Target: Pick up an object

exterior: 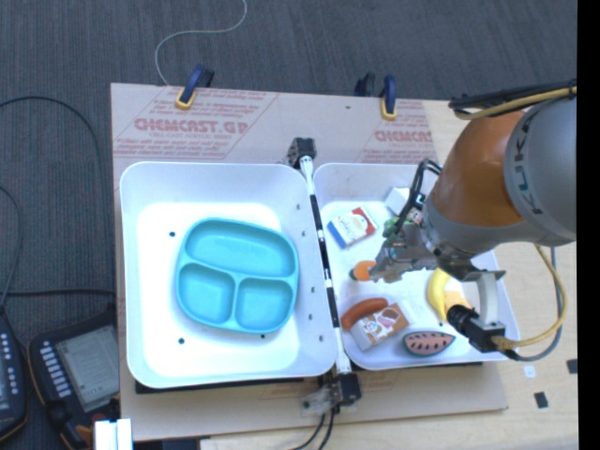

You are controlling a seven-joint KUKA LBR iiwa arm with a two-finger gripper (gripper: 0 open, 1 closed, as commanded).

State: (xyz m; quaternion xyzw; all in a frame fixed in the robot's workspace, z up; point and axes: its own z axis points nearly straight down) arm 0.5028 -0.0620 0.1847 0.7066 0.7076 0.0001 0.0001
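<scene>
The right bin holds a red and white box, a small orange piece, a sausage, a brown packet, a watermelon slice and a banana. My gripper hangs low over the middle of this bin, just right of the orange piece and above the sausage. The big orange and grey arm covers the bin's right part. Nothing shows between the fingers.
The left bin holds a blue divided plate. A clamp and rod run along the seam between the bins. Blue clamps sit at the board's far edge. A controller lies at lower left.
</scene>
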